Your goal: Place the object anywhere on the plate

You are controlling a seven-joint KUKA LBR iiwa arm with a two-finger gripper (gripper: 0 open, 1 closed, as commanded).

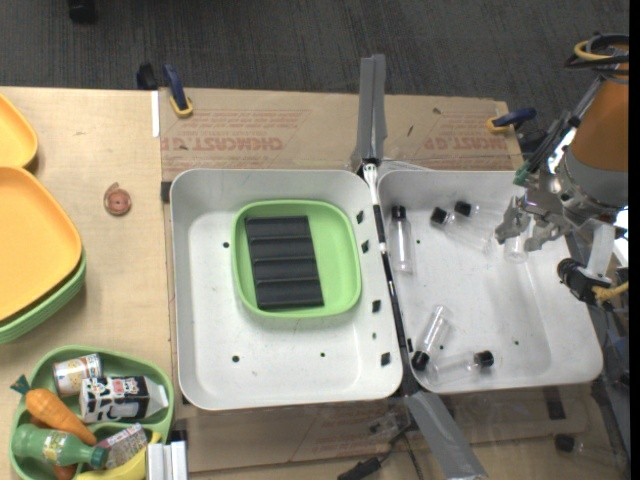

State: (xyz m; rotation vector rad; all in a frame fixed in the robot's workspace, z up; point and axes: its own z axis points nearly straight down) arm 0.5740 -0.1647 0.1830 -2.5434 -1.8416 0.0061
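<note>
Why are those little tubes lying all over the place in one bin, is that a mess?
It looks messy. In the right bin, clear vials with black caps lie scattered on their sides, pointing different ways; one sits tilted near the divider. The green plate in the left bin holds a black ridged insert. The end effector hovers at the right bin's edge.

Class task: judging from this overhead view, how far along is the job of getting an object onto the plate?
Done: nothing lies on the green plate except its dark ridged insert. In hand: the gripper hangs over the right bin near a clear vial; no grasp shows. Left: pick a vial, carry it to the plate.
</note>
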